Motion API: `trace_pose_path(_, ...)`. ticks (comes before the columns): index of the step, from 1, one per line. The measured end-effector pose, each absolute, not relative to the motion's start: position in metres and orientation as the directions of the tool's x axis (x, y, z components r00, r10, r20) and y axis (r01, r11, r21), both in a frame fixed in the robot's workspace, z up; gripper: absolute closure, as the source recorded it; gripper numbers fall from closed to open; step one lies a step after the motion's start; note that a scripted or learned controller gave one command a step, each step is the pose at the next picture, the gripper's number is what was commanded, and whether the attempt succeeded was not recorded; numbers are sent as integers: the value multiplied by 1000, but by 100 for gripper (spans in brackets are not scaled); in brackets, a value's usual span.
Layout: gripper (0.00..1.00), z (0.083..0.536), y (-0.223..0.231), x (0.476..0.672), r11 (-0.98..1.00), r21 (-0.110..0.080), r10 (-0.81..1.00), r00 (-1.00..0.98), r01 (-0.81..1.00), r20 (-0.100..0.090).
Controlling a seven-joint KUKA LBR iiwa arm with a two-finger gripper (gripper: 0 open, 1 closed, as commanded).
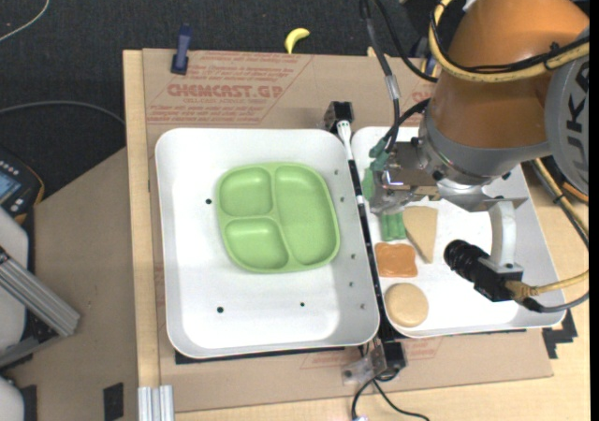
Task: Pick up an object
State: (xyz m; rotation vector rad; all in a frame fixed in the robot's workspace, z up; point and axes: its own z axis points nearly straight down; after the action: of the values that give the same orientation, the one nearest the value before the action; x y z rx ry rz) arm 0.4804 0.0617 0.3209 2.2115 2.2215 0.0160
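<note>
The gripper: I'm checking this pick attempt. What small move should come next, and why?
Probably a short descent onto the green piece. The gripper sits over the right bin's left edge above that piece, nothing shows between its fingers, and the orange slice and round cookie lie farther off.

Red print is running across the brown cardboard sheet (pixel 234 82) lying under the two bins, and its largest line is reading "CHEMCAST G.P", or something very close to that. Above and below this line, smaller red lettering is showing on the same sheet, but it is staying too fine to read. On the right edge, part of large dark lettering is showing on the grey arm casing (pixel 573 106), cut off and not readable as a word.
</note>
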Motion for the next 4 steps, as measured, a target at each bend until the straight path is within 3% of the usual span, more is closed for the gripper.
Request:
trace_pose_path(1, 100, 251, 140, 478, 8, -9, 1000, -8, 1000, 1)
trace_pose_path(2, 100, 285, 230, 479, 9, 5, 1000, -9, 1000, 3)
trace_pose_path(3, 100, 517, 224, 481, 2, 19, 1000, -2, 1000, 10)
trace_pose_path(4, 100, 338, 215, 477, -3, -16, 1000, 3, 1000, -8)
